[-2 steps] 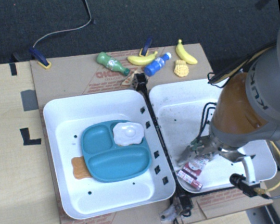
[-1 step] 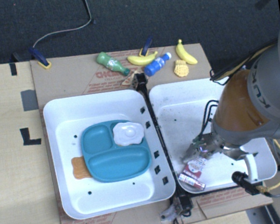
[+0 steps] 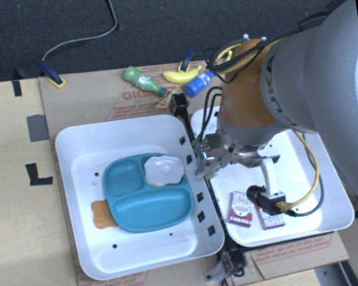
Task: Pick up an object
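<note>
The pincer point(image 3: 207, 161), grip state impossible to tell, hovers at the right bin's point(image 3: 331, 212) left edge; next, descend onto the red packet point(image 3: 240, 208).

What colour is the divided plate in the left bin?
Teal blue; the plate shows plainly in the camera view.

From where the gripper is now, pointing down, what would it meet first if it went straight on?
Probably the bare floor of the right white bin near its left wall. The gripper hangs there, apart from the small red packet. Depth is unclear.
</note>
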Action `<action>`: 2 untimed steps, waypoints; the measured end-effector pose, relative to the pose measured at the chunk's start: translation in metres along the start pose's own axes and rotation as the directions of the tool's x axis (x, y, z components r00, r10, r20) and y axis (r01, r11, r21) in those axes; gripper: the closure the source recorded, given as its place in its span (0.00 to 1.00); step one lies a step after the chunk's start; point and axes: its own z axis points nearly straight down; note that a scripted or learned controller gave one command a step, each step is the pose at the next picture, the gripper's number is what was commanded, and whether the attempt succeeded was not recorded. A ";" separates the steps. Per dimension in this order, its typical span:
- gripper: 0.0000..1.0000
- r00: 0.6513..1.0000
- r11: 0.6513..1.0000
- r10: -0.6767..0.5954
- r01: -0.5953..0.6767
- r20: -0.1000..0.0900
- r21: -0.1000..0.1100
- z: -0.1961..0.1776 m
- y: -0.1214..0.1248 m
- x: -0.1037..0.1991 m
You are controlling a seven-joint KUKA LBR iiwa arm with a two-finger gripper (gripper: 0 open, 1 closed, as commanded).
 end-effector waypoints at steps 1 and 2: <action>0.00 1.000 1.000 0.001 -0.001 0.001 0.001 0.000 0.000 -0.001; 0.00 1.000 1.000 0.004 -0.004 0.003 0.001 0.000 0.006 -0.074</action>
